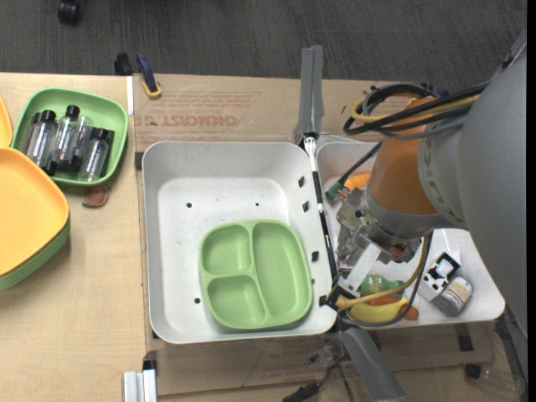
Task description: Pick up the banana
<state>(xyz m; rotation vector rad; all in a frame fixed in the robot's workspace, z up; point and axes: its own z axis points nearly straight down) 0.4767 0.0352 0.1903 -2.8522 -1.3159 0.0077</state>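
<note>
1. Two shallow white bins sit side by side on the bench: the left bin [167, 182] and the right bin [490, 296], which the arm largely covers.
2. Left bin contents: a green divided plate [254, 273] with three compartments, lying flat toward the near right part of the bin floor.
3. Right bin, near-left corner: the banana [378, 310], yellow, lying on its side close to the near wall and just beside the wall shared with the left bin.
4. Arm [469, 157]: grey, entering from the right, with its orange band [394, 187] above the wrist and black and yellow cables [394, 107] looped over it.
5. Gripper [362, 258]: positioned low in the right bin, directly above and slightly behind the banana. Whether its jaws are spread or closed cannot be told, since the wrist hides them; nothing can be seen clasped in it, and the banana rests on the bin floor.
6. Right bin, near-right area: a small white-and-black box [439, 272] and a small grey can [453, 296], touching or nearly touching one another.
7. Bench, far left: a green tray [113, 115] holding several dark-capped bottles [67, 141], and a stack of yellow plates [29, 220] partly cut off by the frame edge.
</note>
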